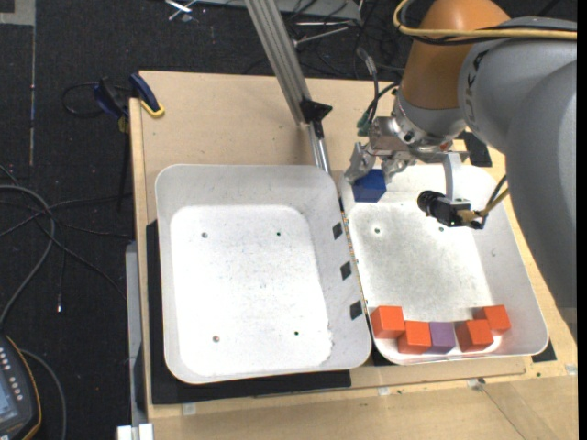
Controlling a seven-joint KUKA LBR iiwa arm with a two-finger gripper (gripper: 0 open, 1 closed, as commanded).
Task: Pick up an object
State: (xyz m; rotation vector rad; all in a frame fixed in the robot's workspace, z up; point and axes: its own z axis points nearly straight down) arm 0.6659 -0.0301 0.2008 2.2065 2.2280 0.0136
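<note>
We look down on a wooden counter (229, 122) that carries two shallow white bins side by side. The left bin (174, 191) has only small dark specks on its floor. The grey arm (532, 108) with its orange band (445, 39) comes in from the right and bends down over the far left corner of the right bin (514, 273). There the gripper (374, 168) hangs just above the bin's rim, and we see a blue block (370, 187) directly under it, between the fingers (358, 165), which are closed narrow on its upper part; the block looks lifted a little from the bin floor, but we cannot tell this for sure. At the near edge of the right bin several blocks lie in a row, touching or almost touching: an orange block (389, 320) at the left, then another orange one (417, 335), a purple block (443, 336), and two more orange blocks (474, 334) and (497, 317) at the right. These are well apart from the gripper. A slanted metal rail (275, 49) crosses the far side of the counter.
</note>
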